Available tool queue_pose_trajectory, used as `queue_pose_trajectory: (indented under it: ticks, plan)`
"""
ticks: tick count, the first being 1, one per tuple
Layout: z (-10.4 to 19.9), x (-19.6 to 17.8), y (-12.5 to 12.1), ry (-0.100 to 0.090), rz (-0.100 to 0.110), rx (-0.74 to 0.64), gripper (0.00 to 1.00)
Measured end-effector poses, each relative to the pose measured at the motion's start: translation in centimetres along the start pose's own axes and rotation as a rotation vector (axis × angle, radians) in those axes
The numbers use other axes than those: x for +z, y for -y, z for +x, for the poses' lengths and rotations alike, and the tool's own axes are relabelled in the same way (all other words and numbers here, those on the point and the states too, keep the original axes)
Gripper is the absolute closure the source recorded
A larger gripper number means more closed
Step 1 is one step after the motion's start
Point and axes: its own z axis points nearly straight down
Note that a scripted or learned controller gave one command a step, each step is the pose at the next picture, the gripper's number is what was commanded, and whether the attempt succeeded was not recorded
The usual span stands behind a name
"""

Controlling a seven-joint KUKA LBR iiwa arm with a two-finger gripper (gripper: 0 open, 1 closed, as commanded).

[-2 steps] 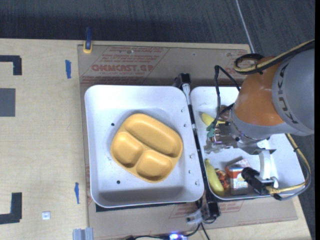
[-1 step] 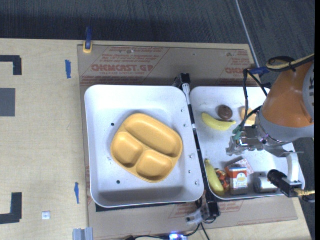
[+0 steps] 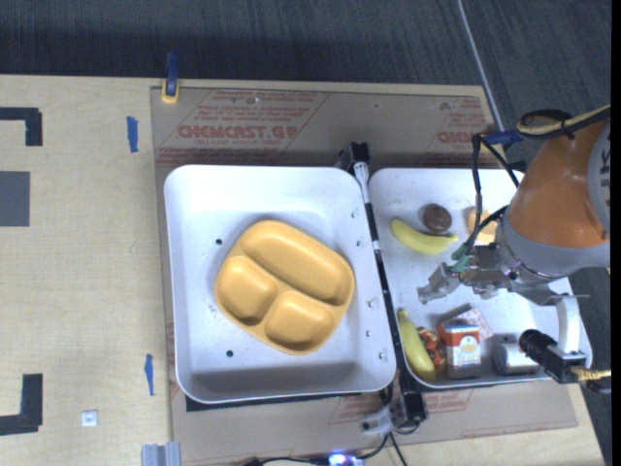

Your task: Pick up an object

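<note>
Where the arm reaches over the right bin [image 3: 388, 190], the gripper [image 3: 439, 284] hangs above bare bin floor, its fingers apparently slightly spread and pinching nothing, though the view is coarse here. The nearest object, an upper banana [image 3: 419, 238], lies just beyond the fingers toward the bin's far wall, its long axis running roughly left to right. It is yellow, curved, beside a brown round item [image 3: 436, 217].
</note>
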Motion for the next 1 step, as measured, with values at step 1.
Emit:
queue_pose_trajectory:
  ticks: [1]
  plan:
    - [-3.22, 9.67, 0.06, 0.004, -0.012, 0.000, 0.00]
